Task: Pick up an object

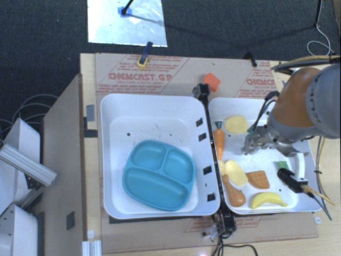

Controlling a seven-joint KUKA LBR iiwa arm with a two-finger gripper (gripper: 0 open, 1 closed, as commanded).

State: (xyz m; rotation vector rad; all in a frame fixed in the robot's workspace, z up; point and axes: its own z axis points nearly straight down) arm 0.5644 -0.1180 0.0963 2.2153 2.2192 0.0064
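I'm seeing the arm (306,103) reaching over the right bin (303,209) from its right edge. The gripper (254,143) is hovering mid-bin; its state I cannot tell. The carrot (219,141) is lying along the left wall, the banana (268,199) sitting near the front edge.

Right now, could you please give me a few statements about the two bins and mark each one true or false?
1. The blue divided plate lies in the left bin. True.
2. The banana lies in the left bin. False: it lies in the right bin, near its front edge.
3. The carrot lies along the right bin's left wall. True.
4. The gripper hangs over the blue plate. False: it is over the right bin.
5. An orange block sits outside the bins, behind them. True.
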